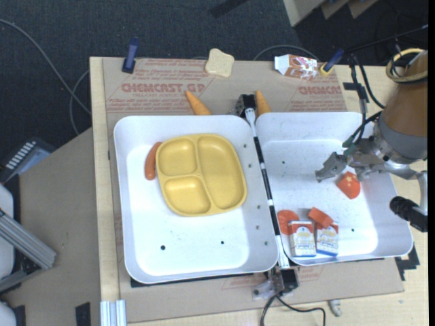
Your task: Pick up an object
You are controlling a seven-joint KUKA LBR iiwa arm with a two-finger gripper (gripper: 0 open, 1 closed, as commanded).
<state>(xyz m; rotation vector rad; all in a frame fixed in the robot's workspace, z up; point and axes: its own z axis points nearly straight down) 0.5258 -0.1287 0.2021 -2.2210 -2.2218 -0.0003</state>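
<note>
Gripper at right of frame, over right bin, claw state unclear. Small red-orange object just below it, contact can't tell.

We see the tool over the right bin beside a red piece; a yellow divided plate lies in the left bin
</note>
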